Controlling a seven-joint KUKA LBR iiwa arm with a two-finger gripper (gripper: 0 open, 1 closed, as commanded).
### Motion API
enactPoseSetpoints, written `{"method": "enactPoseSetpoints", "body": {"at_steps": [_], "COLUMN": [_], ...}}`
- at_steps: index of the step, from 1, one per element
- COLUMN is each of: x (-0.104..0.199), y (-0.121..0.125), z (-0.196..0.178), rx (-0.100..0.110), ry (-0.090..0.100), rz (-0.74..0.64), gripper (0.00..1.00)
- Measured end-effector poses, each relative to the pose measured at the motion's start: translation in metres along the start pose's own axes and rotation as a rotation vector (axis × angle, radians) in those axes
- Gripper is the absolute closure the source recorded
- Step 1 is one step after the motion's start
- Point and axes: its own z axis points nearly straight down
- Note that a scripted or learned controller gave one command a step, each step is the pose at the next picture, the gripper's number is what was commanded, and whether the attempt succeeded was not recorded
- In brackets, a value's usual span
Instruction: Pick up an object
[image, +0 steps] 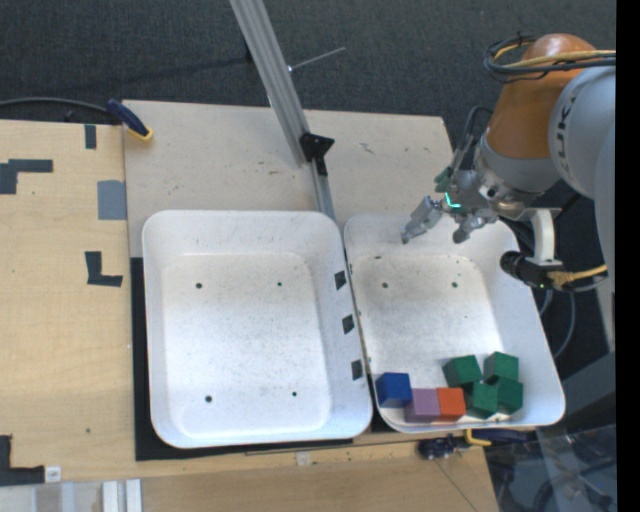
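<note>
Several small blocks lie bunched at the near end of the right bin (520, 330): a blue block (394, 388), a purple block (426, 403), an orange block (451, 402) and green blocks (485, 382) heaped to their right. My gripper (436, 228) hangs over the far rim of that bin, well away from the blocks. Its two fingers are spread apart with nothing between them.
The left bin (165, 300) stands beside the right one. A slanted metal rail (285, 95) crosses the bench behind the bins. A blue and yellow clamp (130, 118) rests at the bench's far left. Cables (545, 268) hang at the arm's right.
</note>
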Motion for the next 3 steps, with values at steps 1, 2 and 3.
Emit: {"method": "enactPoseSetpoints", "body": {"at_steps": [1, 2, 3], "x": [0.0, -0.009, -0.006], "y": [0.001, 0.001, 0.008], "z": [-0.003, 0.047, 0.108], "rx": [-0.005, 0.0, 0.001], "ry": [-0.001, -0.002, -0.001], "rz": [-0.001, 0.0, -0.001], "gripper": [0.0, 0.0, 0.0]}}
